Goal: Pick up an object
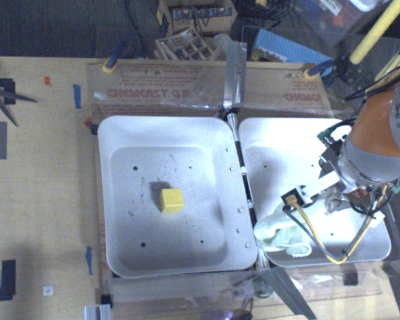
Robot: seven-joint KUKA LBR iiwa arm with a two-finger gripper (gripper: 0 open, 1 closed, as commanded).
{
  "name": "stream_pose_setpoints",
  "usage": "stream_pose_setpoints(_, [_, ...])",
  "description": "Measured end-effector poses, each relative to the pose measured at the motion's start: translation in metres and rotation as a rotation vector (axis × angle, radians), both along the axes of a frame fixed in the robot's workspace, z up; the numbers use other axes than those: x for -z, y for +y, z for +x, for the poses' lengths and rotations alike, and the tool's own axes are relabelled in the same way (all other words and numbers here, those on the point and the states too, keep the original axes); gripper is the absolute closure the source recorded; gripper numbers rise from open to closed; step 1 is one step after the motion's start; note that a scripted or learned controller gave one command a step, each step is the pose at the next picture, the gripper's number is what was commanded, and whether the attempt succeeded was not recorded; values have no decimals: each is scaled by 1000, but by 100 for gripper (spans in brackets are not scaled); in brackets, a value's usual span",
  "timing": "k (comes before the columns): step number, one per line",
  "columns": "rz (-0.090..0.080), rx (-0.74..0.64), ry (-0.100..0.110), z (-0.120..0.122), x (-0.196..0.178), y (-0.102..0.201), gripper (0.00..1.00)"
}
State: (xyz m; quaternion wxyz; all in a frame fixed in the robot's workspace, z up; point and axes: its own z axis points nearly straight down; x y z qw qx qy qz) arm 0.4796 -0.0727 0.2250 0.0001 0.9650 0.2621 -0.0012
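A: Item one, the yellow block (pixel 172 200). Location?

B: We list it on the floor of the left bin (pixel 120 139), near the middle, resting by itself with bare white around it. Nothing touches it.

A: Item two, the right bin (pixel 280 135). Contents?

B: We record a pale, crumpled cloth-like item (pixel 285 237) at its near left corner, against the wall. The arm (pixel 379 139) hangs over this bin, with a yellow cable (pixel 320 244) looping below it.

A: Item three, the gripper (pixel 333 202). Condition?

B: We place it low over the right bin's floor, just beside the crumpled item but apart from it as far as we can see. Whether the fingers are spread or pressed together we cannot tell; the wrist and cabling hide them. We see nothing held.

A: Progress entry?

B: We judge the pick not yet made. Both candidate objects lie in their bins. Remaining: close on one object and lift it clear.
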Motion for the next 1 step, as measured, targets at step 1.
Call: stream_pose_setpoints(1, [2,172,2,0,9,22,100])
